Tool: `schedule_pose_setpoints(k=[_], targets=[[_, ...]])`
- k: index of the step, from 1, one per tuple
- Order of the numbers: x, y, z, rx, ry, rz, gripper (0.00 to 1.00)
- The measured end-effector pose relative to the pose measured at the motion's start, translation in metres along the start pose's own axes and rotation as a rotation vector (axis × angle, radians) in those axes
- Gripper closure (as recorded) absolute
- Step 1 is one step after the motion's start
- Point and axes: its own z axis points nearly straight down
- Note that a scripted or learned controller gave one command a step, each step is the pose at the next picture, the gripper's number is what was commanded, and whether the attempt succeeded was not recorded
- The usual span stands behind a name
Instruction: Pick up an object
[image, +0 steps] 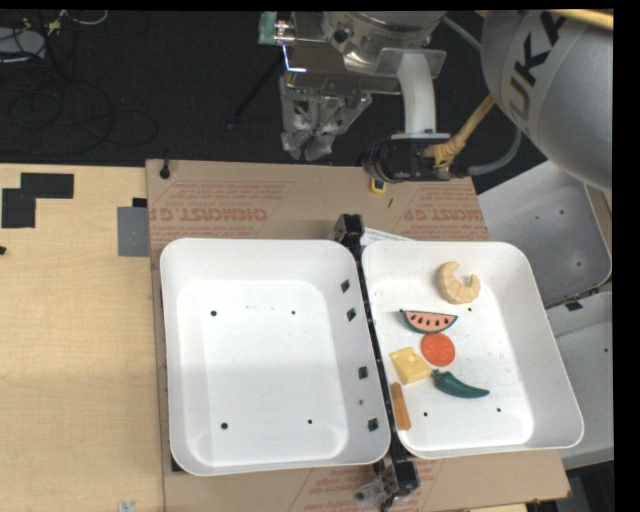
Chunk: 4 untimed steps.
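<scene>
Gripper (312, 143) up high behind bins — toys in right bin (520, 420).

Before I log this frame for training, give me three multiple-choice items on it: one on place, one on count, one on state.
1. Where do the toy foods lie?
A. left bin
B. right bin
C. cardboard

2. How many pieces are in that bin?
A. three
B. nine
C. six

3. Where is the tool?
A. above the bench, beyond the bins
B. down in the right bin
C. pressed on the croissant

Answers: 1 B, all pieces lie right of the divider. 2 C, croissant, watermelon slice, tomato, cheese, green pepper, orange stick. 3 A, it hangs over the dark background.
</scene>
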Motion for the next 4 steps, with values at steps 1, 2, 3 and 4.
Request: schedule_pose_setpoints(k=[1, 2, 3, 4], targets=[[-0.11, -0.043, -0.002, -0.001, -0.003, 0.015, 1.0], [-0.059, -0.033, 0.0, -0.001, -0.001, 0.0, 1.0], [0.003, -0.026, 0.0, 0.0, 0.0, -0.001, 1.0], [0.031, 0.007, 0.0, -0.001, -0.002, 0.0, 1.0]])
